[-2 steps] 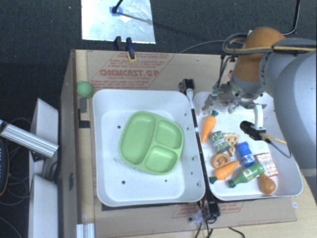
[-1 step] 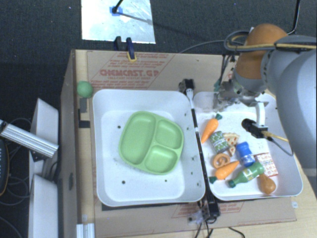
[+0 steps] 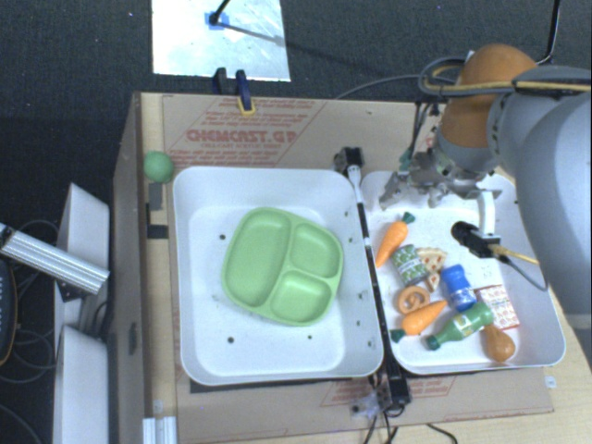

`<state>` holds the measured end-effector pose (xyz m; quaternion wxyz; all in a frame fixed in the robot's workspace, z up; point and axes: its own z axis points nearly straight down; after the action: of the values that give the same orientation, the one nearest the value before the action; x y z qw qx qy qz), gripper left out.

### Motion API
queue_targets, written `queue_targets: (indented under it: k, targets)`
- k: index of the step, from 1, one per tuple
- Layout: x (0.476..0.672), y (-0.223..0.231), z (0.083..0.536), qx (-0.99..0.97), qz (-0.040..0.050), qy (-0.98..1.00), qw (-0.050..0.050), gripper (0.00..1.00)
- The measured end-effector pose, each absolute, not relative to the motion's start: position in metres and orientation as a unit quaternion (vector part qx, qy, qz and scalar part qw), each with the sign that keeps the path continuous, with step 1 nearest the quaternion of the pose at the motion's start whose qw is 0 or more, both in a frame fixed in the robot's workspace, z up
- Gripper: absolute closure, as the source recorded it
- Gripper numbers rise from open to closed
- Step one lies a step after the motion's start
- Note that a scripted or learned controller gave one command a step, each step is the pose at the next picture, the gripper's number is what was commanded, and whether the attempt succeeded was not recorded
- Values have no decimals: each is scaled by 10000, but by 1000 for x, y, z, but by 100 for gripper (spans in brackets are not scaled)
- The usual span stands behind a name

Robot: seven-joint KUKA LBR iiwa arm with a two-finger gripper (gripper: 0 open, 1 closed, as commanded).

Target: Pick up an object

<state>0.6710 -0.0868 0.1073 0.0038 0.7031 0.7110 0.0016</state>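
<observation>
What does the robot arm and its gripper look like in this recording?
The arm is bulky, smooth light grey, with a rounded orange band above the wrist. Cables, one yellowish, loop beside the band. The gripper is a small grey metal assembly with thin prongs.

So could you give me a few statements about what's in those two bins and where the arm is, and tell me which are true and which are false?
1. The green divided plate lies in the left bin. True.
2. The two toy carrots are in the left bin. False: both carrots, one near the top and one lower, lie in the right bin.
3. The gripper is over the far end of the right bin. True.
4. The green bottle stands upright. False: it lies on its side.
5. A green ball sits inside the left bin. False: it rests outside, by the bin's far left corner.
</observation>
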Motion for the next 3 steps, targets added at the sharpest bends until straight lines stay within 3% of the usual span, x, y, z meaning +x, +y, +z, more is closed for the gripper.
queue_targets:
  k: [1, 3]
  targets:
    - [669, -98, 85, 7068, 3, 7074, 11, 0]
    - [669, -86, 85, 7054, 3, 7088, 11, 0]
